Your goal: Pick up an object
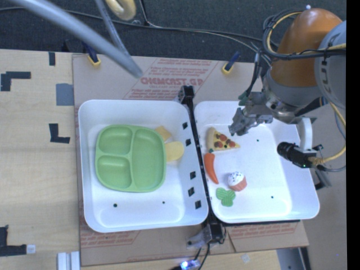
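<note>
Pizza slice toy [221,141] lies in the right bin [292,201], just below-left of the jaws, apart from them. Whether the jaws are spread or pressed together cannot be told. Below the slice lie a carrot [211,167], a cupcake [237,181] and a green leafy toy [225,196]. The left bin [90,151] holds a green divided plate [130,157] and yellow pieces [174,149].

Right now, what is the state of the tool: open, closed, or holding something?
Tool: open or closed cannot be told. It is above the right bin, close to the pizza slice, and nothing is seen held in it.
</note>
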Motion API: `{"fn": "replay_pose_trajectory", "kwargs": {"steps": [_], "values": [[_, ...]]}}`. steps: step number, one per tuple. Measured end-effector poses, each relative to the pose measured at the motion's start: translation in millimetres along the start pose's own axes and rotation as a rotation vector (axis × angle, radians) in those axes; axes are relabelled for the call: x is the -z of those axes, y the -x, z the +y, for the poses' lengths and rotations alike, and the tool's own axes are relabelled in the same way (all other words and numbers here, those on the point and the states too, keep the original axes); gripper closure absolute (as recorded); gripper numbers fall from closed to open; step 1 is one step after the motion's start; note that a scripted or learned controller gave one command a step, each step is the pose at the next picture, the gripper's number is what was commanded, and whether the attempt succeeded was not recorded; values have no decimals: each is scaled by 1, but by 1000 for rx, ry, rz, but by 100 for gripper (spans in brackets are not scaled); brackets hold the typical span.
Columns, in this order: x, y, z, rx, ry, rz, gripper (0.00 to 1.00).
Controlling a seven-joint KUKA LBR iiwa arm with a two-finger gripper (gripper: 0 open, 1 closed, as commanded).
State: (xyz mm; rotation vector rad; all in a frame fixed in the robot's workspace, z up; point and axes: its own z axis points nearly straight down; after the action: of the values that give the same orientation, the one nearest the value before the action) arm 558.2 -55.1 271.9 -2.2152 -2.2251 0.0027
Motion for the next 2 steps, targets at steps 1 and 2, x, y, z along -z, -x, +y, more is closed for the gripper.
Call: {"fn": "replay_pose_trajectory", "kwargs": {"steps": [1,2], "values": [[-20,-49,10,1,-1,0,100],[-17,-100,21,2,1,1,100]]}}
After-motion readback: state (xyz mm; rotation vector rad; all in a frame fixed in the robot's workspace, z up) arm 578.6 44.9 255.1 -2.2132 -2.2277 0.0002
